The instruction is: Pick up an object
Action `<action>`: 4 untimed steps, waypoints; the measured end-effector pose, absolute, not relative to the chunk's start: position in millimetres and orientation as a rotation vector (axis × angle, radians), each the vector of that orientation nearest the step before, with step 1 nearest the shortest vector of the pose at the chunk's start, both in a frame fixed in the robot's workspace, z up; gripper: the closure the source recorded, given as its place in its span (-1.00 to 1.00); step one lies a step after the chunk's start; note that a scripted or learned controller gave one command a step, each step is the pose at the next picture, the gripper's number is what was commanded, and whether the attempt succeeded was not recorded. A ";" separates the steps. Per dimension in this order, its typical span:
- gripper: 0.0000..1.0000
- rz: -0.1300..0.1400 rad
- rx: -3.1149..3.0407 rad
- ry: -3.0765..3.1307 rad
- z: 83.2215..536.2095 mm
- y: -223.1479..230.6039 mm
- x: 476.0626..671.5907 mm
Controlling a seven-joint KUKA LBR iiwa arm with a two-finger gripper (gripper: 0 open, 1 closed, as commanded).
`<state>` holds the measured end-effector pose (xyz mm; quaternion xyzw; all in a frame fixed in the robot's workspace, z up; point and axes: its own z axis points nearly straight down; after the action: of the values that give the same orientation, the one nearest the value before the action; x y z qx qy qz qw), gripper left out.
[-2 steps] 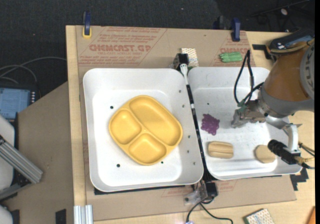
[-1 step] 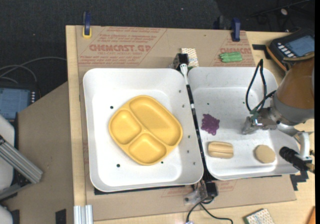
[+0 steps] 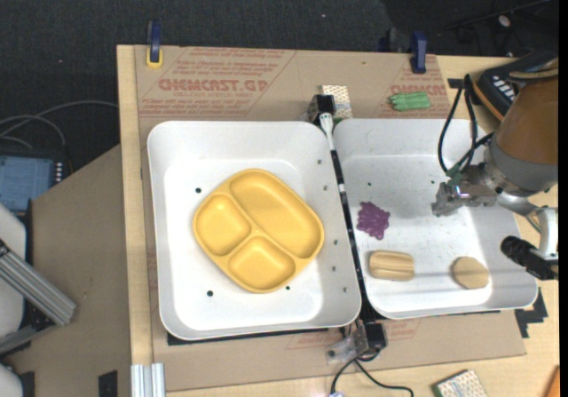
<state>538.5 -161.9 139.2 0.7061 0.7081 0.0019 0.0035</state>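
Where the tabletop [image 3: 222, 89] carries its two white bins, the left bin [image 3: 173, 235] holds one yellow divided tray [image 3: 257, 229] with three compartments, and the right bin [image 3: 417, 142] holds three loose things. Taking the right bin as the landmark: one purple grape cluster [image 3: 373, 219] lies near its left wall, one tan bread roll [image 3: 390, 265] sits toward its front edge just below the grapes, and one round tan cookie [image 3: 470, 273] rests at its front right corner, well apart from the roll. The jaws [image 3: 446, 200] hover over the bin's right half, above and left of the cookie, with nothing seen between them; whether they are parted or closed cannot be told. One green object [image 3: 409, 101] lies on the tabletop behind the bin
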 end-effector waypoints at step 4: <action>-1.00 0.006 2.212 2.220 85.7 -133.8 664.0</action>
<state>664.0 -133.8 85.7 0.7058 0.7084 0.0020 0.0040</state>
